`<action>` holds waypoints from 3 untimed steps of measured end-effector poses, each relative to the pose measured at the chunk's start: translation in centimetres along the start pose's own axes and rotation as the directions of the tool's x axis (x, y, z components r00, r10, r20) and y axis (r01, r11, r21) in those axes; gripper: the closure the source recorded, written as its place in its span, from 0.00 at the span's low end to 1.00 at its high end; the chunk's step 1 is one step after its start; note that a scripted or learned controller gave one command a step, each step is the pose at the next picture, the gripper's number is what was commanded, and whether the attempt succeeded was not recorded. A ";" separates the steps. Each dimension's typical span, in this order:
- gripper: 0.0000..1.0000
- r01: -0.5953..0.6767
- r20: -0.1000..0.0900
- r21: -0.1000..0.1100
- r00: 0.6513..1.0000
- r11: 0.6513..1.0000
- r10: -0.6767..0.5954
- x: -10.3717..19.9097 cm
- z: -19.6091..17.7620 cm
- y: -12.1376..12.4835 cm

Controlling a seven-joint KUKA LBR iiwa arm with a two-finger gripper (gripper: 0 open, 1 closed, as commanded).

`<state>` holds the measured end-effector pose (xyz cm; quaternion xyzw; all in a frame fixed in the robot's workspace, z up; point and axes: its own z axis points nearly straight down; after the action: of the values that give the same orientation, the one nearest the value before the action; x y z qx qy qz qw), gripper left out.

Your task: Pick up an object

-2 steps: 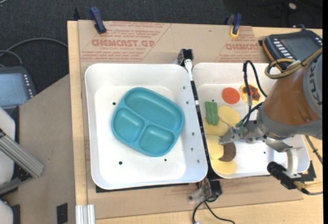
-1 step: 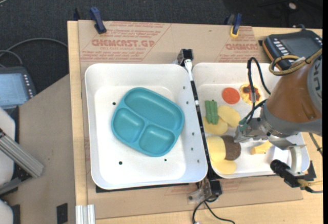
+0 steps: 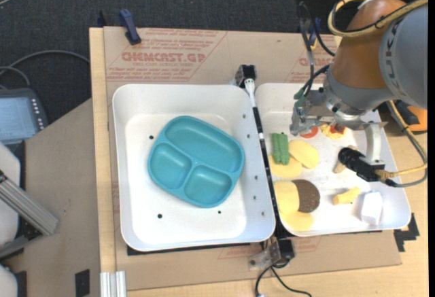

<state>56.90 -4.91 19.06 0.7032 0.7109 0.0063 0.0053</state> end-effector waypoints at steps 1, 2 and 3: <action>1.00 -0.016 0.008 0.010 1.000 1.000 0.016 -8.7 -1.2 3.5; 1.00 -0.014 0.008 0.008 1.000 1.000 0.014 -16.8 -2.0 9.8; 1.00 -0.007 0.000 0.016 1.000 1.000 0.007 -11.4 -3.7 9.7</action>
<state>66.64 -16.25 22.88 0.7057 0.7085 0.0006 -0.0002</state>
